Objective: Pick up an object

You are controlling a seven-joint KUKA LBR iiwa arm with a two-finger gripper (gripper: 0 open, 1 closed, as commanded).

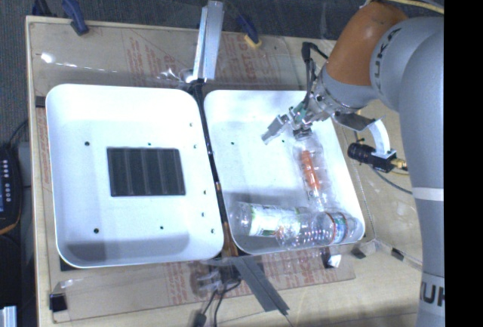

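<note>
The bench (113,46) carries 2 shallow white bins side by side. The left white bin (75,129) has a dark ribbed rectangular panel (146,171) on its floor. The right white bin (241,159) contains 2 clear plastic bottles. The first, a clear plastic bottle with an orange label (312,169), lies roughly lengthwise along the right-hand side of that bin, its upper end directly below the gripper. The second, a clear plastic bottle with a green and white label (290,223), lies on its side along the near wall of the same bin, its right end close to the lower end of the first bottle; whether the 2 touch cannot be determined. The grey arm with the orange band (370,53) enters from the right, and its two-finger gripper (290,121) sits over the upper part of the right bin, at the top end of the orange-labelled bottle. Whether the gripper is released, clenched or grasping the bottle cannot be told. Blue clamps (75,16) hold the far edge of the bench.
</note>
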